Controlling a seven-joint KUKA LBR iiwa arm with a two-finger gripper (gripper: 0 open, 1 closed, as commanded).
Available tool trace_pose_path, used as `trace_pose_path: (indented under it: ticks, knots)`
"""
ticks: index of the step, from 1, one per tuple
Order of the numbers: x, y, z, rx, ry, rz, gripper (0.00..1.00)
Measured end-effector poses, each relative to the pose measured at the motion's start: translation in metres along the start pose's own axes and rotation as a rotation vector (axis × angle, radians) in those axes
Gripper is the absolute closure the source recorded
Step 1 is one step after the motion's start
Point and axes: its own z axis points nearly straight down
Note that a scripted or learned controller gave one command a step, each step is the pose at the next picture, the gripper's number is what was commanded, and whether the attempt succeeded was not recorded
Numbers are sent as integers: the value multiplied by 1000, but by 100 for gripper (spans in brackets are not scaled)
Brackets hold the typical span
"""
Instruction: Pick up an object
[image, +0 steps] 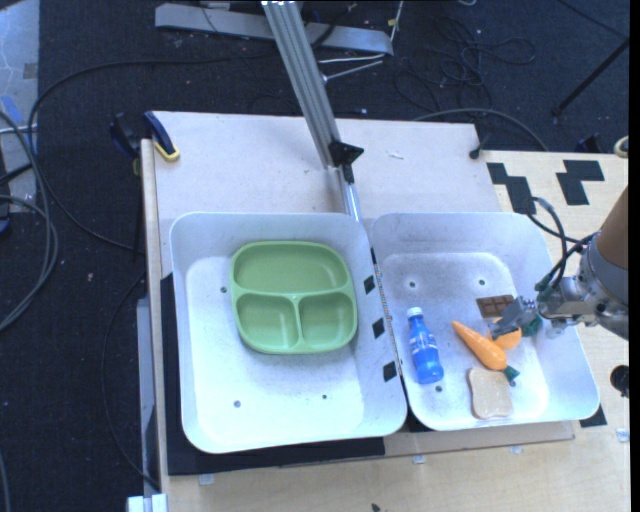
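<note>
- The slice of bread (491, 393) lies nearest to the camera, at the 6 o'clock side of the right bin (440, 240), flat on the bin floor.
- Just above it the orange carrot (482, 346) lies at a slant, its green end pointing to 5 o'clock, almost touching the bread.
- At 9 o'clock from the carrot, a small blue bottle (424, 347) with a white cap lies on its side, the cap toward 12 o'clock.
- The pincer (522, 318) is low in the right bin, at 2 o'clock from the carrot and just beside its thick end; I cannot tell if it is released or clenched, because the dark parts run together.
- A small brown block (493, 305) lies just beside the pincer, at its 10 o'clock side.
- The grey arm (605, 275) comes in from 3 o'clock, over the rim of the right bin.
- In the left bin (200, 330) a green plate (294, 296) with three compartments lies flat, near the middle.
- Farther away, the bare surface (250, 160) goes on behind both bins, and a metal pole (310, 80) rises from it toward 12 o'clock.
</note>
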Motion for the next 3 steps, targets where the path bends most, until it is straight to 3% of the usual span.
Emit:
trace_pose_path:
  ticks: [3]
  knots:
    - [-15,-1,135,-3,-2,2,0]
